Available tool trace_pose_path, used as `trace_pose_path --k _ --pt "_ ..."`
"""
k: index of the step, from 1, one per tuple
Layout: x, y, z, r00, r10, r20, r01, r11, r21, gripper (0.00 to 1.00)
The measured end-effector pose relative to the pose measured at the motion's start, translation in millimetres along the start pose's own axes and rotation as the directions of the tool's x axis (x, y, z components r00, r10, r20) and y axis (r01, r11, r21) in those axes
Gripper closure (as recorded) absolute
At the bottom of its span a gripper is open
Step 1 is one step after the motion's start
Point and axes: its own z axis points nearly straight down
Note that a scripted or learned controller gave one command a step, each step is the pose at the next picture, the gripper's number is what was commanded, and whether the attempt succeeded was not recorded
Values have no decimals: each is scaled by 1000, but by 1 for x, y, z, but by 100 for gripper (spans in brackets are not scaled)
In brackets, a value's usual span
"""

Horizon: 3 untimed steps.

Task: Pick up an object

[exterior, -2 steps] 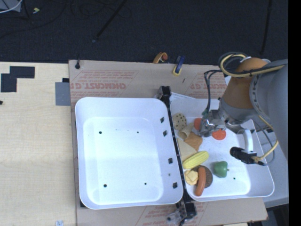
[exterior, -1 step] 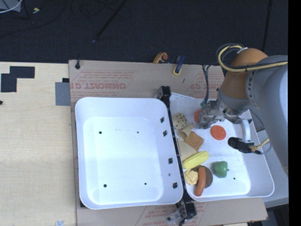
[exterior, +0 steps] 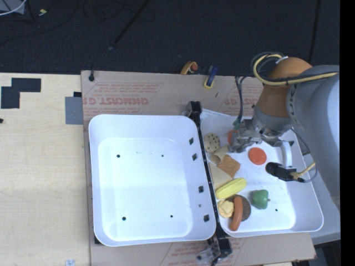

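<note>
The right bin (exterior: 308, 218) holds several toy foods. A yellow corn cob (exterior: 231, 188) lies near its left wall, with a tan block (exterior: 228, 165) and a speckled cracker (exterior: 211, 142) above it. A red sausage (exterior: 237, 213) and a green pepper (exterior: 260, 198) sit toward the front. An orange-red disc (exterior: 257, 155) lies mid-bin. My gripper (exterior: 239, 139) hangs low over the bin's far part, just left of the disc and right of the cracker. A small reddish thing (exterior: 230, 137) peeks out beside it, partly hidden.
The left bin (exterior: 105, 226) lies beside the right one, across a black divider (exterior: 202, 165). A black arm part with a cable (exterior: 282, 171) hangs over the right bin's right side. A pale yellow piece (exterior: 225, 208) touches the sausage.
</note>
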Motion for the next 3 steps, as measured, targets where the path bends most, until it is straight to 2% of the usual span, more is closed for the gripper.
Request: trace_pose_path --k 1,2,3 --pt "12 -60 0 1000 5 0 -5 1000 1 100" --pt "44 -39 0 1000 -1 -1 1 1000 -1 100" --pt "89 4 -108 1000 -4 0 4 1000 -14 100"
